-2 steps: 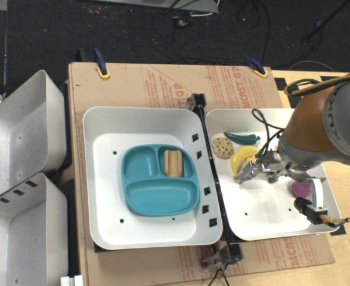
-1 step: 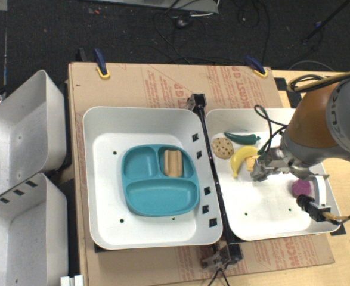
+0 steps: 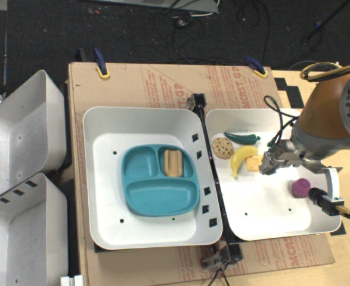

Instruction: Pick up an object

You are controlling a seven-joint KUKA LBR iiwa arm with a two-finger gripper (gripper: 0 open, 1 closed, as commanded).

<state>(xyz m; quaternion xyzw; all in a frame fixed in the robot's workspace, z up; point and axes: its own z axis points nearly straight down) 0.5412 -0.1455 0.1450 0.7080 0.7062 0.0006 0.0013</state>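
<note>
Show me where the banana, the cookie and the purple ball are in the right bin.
banana (image 3: 242, 158), camera view, middle of its yellow curve.
cookie (image 3: 223, 148), camera view, centre of its speckled face.
purple ball (image 3: 301, 187), camera view, centre of its top.

A teal divided tray (image 3: 140, 194) sits in the left bin (image 3: 97, 159), a tan block (image 3: 173, 162) in one compartment

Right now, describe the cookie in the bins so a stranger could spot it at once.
Start at the right-hand white bin, the one the arm reaches into. Near its upper left corner lies a small cluster of toy foods; the cookie is the leftmost, beside the banana and below the dark green pepper. It alone is round, flat, tan and dotted with dark specks.
</note>
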